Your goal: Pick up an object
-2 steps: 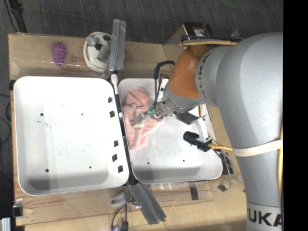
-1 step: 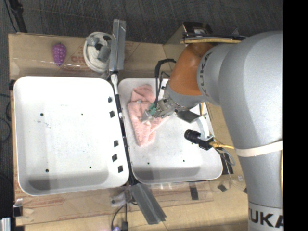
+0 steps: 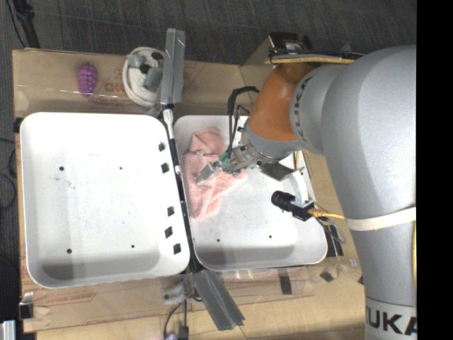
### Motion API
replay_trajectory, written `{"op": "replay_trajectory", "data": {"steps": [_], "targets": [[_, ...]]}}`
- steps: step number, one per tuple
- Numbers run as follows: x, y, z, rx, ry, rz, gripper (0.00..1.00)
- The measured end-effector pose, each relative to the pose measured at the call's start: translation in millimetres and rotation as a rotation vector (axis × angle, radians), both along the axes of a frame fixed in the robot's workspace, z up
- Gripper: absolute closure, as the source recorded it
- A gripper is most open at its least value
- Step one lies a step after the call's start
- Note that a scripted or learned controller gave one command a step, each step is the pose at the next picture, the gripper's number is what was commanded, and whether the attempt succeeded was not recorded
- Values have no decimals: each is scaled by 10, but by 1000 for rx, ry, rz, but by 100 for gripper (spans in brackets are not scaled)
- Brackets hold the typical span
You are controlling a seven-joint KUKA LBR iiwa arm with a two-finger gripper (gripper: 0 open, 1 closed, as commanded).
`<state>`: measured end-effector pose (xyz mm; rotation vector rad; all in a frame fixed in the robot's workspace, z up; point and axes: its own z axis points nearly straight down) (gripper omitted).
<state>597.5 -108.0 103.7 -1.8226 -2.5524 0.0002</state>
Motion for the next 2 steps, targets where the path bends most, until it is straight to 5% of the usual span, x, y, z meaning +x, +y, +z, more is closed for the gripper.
{"op": "replay_trajectory", "data": {"steps": [1,2], "targets": [[0,0,0,0,0,0,0],[-248,-179,81,-1,0,125,0]]}}
